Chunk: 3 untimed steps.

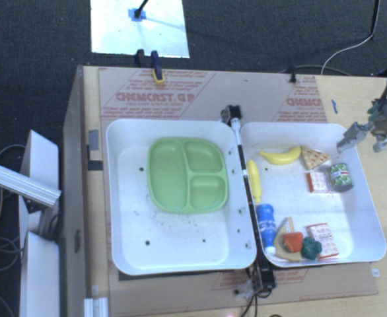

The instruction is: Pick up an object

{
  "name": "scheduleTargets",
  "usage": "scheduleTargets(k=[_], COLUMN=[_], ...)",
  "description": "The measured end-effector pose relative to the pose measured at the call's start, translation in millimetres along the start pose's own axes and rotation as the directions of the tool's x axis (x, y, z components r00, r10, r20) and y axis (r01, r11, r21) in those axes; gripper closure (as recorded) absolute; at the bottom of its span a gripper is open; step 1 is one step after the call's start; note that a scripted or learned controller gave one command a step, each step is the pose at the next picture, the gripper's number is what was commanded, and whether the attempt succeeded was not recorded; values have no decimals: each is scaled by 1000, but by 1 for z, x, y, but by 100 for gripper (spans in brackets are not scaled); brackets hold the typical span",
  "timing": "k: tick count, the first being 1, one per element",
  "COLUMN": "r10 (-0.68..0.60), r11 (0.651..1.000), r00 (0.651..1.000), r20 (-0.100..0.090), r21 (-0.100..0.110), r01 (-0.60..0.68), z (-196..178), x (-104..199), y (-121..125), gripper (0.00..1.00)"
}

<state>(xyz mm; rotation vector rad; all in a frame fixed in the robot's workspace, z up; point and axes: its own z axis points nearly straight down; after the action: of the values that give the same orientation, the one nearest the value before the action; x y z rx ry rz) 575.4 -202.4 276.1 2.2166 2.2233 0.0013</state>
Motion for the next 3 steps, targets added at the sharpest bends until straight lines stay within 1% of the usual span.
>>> scheduleTargets(k=[1,2,3], r10=[-2,2,0], r11=[1000,1000,1000], r00=[1000,1000,1000], r20=[-2,-1,1], r21=[5,2,-3], r01=[2,-2,0], z=[137,192,180], x=[-3,-4,-4], y=[52,43,45], gripper=[0,0,100])
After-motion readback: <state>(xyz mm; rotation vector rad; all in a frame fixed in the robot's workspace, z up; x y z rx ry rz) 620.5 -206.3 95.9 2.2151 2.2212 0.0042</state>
